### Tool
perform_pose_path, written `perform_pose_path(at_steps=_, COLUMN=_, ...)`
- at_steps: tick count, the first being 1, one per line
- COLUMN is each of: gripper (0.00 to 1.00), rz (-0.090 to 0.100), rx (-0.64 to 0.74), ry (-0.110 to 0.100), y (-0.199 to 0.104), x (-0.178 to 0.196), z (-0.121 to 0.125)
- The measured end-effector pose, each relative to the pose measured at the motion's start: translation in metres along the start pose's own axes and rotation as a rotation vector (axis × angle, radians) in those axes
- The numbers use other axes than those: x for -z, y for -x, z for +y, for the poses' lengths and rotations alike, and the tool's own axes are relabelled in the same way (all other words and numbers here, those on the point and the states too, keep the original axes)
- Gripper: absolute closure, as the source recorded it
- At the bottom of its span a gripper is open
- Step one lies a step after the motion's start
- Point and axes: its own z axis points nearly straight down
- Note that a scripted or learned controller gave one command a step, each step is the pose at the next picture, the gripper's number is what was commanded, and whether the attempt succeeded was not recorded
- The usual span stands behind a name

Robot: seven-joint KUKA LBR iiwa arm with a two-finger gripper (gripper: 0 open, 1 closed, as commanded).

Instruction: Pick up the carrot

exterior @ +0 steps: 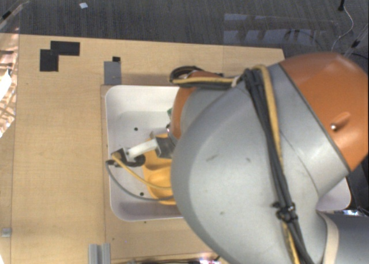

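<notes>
**Arm sprawls over the bin, grasp hidden**

We're looking down on the bench point(57, 170), and the big grey arm point(242, 182) takes up the whole right and lower right of the frame, covering most of the white bin point(124, 107) at centre left. Its orange band point(180, 113) sits low over the bin's upper right part. Just below that, the gripper point(164, 145) is down inside the bin, near the middle of the visible floor. Is it clenched, released or carrying something? From this angle, I cannot tell.

Now the carrot. A yellow-orange shape point(154, 183) lies on the bin floor towards the lower right of the visible part. It is just below the gripper, and its right side is tucked under the arm's edge. So much of it is hidden that I can't say whether it is the carrot.

A small green scrap point(170, 111) peeks out at the left edge of the orange band. In the upper left of the frame, black marks point(57, 55) sit on the bare wood, well apart from the bin.
</notes>
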Motion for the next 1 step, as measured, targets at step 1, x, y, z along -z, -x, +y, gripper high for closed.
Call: perform_pose_path(at_steps=1, gripper=1.00, rz=0.011, rx=0.005, ry=-0.012, y=-0.0053, x=0.0145, z=-0.0047)
